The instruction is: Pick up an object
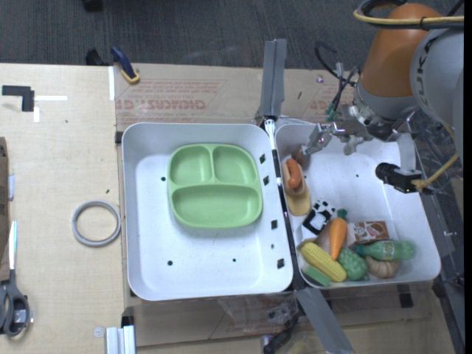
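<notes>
My gripper (332, 141) hangs over the back of the right bin (369, 161), its fingers spread and nothing between them. Just in front and to the left, an orange hot dog (293, 172) lies on a tan bun (298, 200) against the bin's left wall. Farther forward sit a black-and-white toy (318, 216), a carrot (336, 236), a corn cob (323, 262), a green vegetable (355, 265), a small brown box (369, 231) and a green bottle-shaped toy (388, 251). The gripper touches none of them.
The left bin (147, 257) holds a green divided plate (215, 185). A metal divider (273, 80) runs between the bins. On the bench to the left lie a tape ring (96, 222), scissors (12, 301) and a blue clamp (125, 63).
</notes>
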Controlling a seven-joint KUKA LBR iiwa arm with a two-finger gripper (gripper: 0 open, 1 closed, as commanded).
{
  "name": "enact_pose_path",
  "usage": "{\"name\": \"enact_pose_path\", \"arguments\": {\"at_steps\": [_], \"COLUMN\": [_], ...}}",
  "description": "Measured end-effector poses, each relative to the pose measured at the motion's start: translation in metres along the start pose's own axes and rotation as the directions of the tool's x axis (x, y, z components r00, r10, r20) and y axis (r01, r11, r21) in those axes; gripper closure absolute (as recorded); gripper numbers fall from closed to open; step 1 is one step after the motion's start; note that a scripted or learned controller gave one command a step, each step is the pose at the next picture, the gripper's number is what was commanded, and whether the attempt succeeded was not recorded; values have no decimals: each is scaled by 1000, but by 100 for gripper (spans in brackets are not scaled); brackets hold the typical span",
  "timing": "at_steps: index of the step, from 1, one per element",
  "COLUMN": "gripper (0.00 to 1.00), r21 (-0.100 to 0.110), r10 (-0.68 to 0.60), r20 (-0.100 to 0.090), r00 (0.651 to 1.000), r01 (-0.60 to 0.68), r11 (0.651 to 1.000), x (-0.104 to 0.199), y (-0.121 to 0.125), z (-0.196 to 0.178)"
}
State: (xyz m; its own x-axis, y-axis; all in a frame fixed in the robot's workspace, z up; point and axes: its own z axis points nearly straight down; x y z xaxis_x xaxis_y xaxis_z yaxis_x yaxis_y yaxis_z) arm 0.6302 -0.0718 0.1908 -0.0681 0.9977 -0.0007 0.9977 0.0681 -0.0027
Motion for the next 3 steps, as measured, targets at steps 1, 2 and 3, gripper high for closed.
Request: {"name": "enact_pose_path", "arguments": {"at_steps": [1, 2, 3], "gripper": [0, 0, 0], "r21": [-2, -1, -3], "r10": [-34, 50, -44], "r20": [0, 0, 2], "r00": [999, 999, 999], "r01": [34, -50, 44], "r11": [999, 999, 999], "x": [-6, 11, 18], "y": [-18, 14, 30], "z": [-49, 0, -1]}}
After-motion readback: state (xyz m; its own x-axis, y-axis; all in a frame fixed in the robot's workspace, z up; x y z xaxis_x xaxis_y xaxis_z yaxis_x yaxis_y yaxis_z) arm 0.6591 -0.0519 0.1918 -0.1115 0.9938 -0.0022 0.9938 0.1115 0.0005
